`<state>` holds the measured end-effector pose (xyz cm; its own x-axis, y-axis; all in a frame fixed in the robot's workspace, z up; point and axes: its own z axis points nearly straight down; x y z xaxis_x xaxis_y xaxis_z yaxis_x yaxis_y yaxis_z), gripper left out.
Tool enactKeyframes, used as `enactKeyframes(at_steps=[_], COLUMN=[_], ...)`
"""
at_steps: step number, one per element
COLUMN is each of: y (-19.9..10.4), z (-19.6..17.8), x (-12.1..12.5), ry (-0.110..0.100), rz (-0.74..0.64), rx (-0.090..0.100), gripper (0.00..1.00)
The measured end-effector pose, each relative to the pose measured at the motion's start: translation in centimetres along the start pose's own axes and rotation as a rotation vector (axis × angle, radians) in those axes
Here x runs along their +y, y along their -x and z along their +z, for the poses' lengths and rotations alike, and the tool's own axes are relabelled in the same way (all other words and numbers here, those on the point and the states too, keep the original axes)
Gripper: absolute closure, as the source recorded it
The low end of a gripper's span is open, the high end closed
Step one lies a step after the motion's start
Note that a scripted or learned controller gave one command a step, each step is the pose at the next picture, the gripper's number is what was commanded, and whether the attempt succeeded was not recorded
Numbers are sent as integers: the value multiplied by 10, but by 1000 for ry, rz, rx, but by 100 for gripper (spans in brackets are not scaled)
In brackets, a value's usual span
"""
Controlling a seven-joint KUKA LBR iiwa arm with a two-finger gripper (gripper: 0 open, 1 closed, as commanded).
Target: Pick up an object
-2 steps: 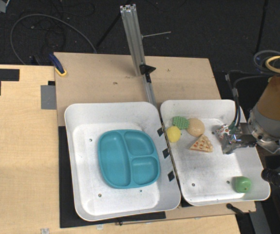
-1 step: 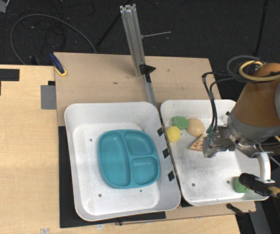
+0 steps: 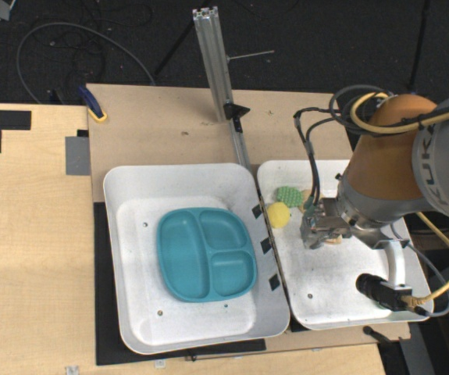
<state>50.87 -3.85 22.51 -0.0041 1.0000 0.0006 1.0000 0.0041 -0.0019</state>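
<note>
A teal divided plate (image 3: 206, 254) lies in the left bin (image 3: 122, 287), left of the yellow ball (image 3: 278, 216) and nearer the camera. The ball sits by the right bin's (image 3: 326, 287) left wall. The gripper (image 3: 318, 231) hangs just right of the ball (open or closed, I cannot tell). A green knobbly thing (image 3: 290, 195) lies just beyond the ball.

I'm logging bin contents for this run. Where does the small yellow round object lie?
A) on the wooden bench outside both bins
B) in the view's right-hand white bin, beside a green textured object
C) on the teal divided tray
B: the small yellow round object lies in the right-hand white bin by its left wall, beside the green textured object.
</note>
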Motion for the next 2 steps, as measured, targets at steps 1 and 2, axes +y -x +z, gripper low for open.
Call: enactKeyframes(at_steps=[1, 2], y=[-58, -102], z=[-8, -8], x=[0, -1], ry=[0, -1], rz=[-2, -1], rx=[2, 1], gripper=[100, 100])
